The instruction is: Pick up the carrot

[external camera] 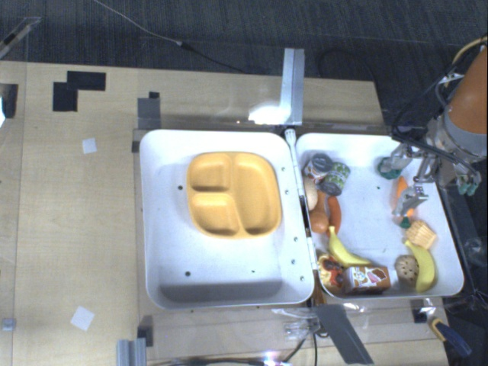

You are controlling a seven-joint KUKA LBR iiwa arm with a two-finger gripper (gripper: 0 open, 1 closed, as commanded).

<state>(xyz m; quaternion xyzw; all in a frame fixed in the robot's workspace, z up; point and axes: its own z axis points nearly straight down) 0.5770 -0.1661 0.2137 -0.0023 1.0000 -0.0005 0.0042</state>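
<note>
Two white bins sit side by side. The left bin (164,204) holds a yellow divided plate (231,193). In the right bin (366,204), near its right wall, the gripper (402,180) hovers with fingers spread around an orange carrot (399,190), which lies on the bin floor. Two bananas (347,254), a cracker (422,235) and a cookie (406,267) lie nearby.
</note>
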